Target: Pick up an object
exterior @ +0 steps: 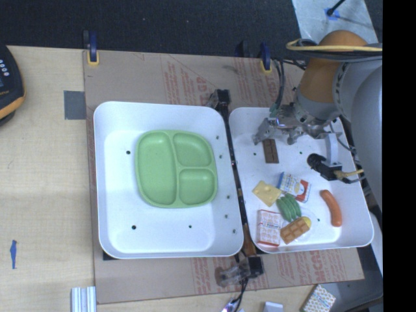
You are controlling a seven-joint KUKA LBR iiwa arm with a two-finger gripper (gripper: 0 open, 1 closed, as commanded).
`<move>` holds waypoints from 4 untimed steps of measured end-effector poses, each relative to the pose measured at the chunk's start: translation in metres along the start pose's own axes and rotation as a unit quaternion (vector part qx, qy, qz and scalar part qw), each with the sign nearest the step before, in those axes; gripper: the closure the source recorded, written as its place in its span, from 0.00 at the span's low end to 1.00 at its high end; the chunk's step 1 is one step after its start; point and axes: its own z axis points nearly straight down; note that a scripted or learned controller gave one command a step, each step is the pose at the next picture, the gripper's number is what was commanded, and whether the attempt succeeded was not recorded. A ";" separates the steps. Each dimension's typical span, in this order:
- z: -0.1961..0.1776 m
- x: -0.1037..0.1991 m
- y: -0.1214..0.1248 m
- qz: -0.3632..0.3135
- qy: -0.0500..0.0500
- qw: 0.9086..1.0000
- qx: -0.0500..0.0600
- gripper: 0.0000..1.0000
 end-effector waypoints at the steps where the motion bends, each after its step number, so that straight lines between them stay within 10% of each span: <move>1: -0.012 -0.001 0.000 -0.001 0.000 1.000 -0.001 1.00; 2: -0.012 -0.001 0.000 -0.001 -0.001 1.000 0.000 0.00; 3: -0.001 0.016 -0.001 0.000 0.001 1.000 0.002 0.00; 4: -0.012 0.014 0.000 -0.001 0.000 1.000 0.002 1.00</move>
